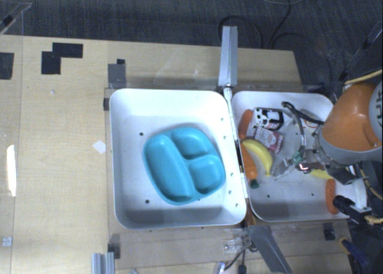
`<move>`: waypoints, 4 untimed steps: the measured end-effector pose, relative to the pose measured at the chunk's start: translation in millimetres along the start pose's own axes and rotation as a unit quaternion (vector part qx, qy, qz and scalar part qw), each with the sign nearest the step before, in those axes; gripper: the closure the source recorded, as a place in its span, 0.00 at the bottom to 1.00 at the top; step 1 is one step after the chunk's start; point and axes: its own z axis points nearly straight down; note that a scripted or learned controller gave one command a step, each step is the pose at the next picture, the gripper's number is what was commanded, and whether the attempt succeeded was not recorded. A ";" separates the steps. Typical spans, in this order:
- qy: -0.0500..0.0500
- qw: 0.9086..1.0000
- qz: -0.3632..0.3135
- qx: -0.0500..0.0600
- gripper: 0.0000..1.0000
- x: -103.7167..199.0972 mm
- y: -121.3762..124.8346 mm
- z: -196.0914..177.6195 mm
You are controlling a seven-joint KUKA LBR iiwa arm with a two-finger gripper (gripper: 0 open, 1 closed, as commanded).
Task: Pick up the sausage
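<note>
- I see the pincer (297,160) low in the right bin (287,207); I cannot tell its state.
- Sausage (246,124) lies beside the banana (259,154).

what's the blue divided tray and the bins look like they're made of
The blue divided tray looks like molded plastic with a smooth, slightly matte finish: uniform colour, rounded compartment edges. The two white bins look like thin, smooth plastic or coated metal with soft sheen; the view can't settle which.

No legible txt — labels blurred.
</note>
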 end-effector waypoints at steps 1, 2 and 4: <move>-0.002 1.000 -0.002 -0.004 0.00 -66.0 -27.5 12.7; -0.002 1.000 -0.006 -0.005 0.00 -66.1 -27.2 13.4; -0.004 0.995 -0.099 -0.006 0.00 -66.5 -25.7 13.0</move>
